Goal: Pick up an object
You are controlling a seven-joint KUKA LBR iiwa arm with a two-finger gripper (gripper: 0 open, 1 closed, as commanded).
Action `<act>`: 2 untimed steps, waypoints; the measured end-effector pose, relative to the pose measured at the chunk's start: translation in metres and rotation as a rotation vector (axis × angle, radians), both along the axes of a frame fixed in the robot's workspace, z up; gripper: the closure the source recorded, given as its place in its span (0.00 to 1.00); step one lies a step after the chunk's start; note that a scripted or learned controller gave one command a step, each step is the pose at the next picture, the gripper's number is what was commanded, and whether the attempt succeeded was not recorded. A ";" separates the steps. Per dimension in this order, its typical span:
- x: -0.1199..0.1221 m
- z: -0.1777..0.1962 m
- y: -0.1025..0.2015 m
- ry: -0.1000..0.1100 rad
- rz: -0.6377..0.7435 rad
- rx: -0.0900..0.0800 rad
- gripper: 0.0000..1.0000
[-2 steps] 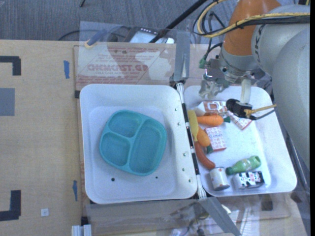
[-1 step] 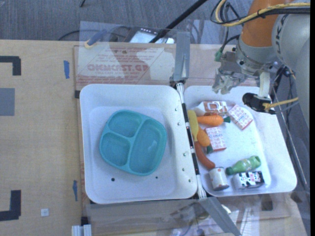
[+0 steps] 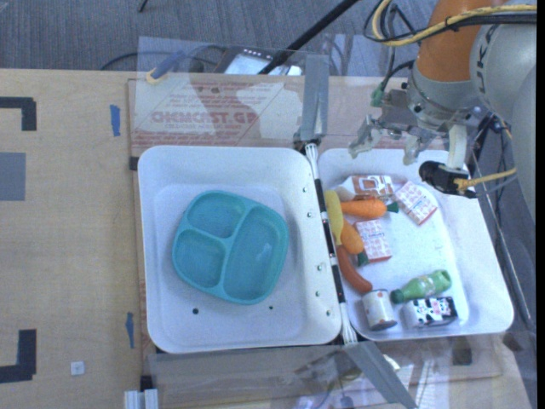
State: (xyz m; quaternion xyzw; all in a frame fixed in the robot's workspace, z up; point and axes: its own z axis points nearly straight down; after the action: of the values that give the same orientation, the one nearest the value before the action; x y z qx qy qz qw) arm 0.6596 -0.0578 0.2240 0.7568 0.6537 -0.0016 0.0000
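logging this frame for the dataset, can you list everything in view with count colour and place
bins: 2, white, side by side on the bench
divided plate: 1, teal, in the left bin
carrots: about 3, orange, left part of the right bin
corn-like piece: 1, yellow, by the right bin's left wall
small cartons: 3, white and red, upper middle of the right bin
bottle: 1, green, lower right bin
can: 1, silver, lower right bin
black and white carton: 1, lower right bin
clear sheet: 1, red lettering, behind the left bin
gripper: 1, grey, above the right bin's far edge
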 end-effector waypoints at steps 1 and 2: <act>0.002 -0.109 -0.040 -0.024 0.096 -0.001 0.00; -0.010 -0.118 -0.055 -0.046 0.113 0.003 0.00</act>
State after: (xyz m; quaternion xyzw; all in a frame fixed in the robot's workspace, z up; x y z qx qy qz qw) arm 0.6493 -0.1132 0.1063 0.7183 0.6954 0.0170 0.0140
